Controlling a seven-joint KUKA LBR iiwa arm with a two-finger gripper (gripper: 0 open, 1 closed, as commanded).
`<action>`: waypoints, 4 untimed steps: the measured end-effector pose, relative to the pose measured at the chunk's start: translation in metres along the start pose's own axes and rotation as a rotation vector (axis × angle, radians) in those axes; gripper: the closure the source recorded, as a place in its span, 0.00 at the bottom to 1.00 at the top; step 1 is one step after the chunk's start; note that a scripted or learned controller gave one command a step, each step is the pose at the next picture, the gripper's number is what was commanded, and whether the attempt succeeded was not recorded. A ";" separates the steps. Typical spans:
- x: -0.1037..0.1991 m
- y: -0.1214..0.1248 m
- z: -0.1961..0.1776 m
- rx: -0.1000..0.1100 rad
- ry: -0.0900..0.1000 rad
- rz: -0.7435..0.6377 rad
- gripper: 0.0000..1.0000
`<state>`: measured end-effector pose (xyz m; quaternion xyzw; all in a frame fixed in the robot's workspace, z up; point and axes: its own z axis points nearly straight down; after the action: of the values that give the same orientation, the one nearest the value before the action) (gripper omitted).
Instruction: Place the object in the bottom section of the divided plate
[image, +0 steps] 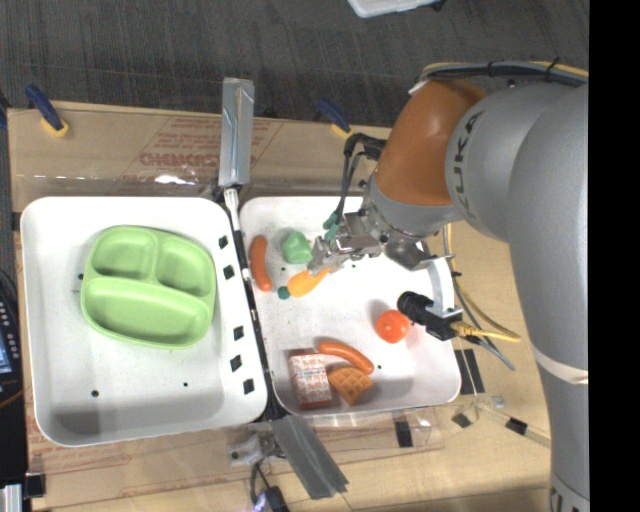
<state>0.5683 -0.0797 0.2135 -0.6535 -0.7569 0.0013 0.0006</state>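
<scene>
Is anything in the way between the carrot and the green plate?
Yes. The carrot lies in the right bin, the green plate in the left. An orange sausage and both bins' walls stand between them.

Dark grey ribbed flooring spans the scene from ten to one o'clock. A brown cardboard-covered bench top lies beneath, with blue clamps at ten o'clock.
</scene>
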 end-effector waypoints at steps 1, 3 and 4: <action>0.068 0.031 0.023 -0.001 -0.003 0.039 1.00; 0.067 0.007 -0.028 0.001 0.000 0.224 1.00; 0.068 0.007 -0.028 0.001 0.000 0.224 0.00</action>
<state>0.5655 -0.0116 0.2418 -0.7338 -0.6793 0.0018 0.0008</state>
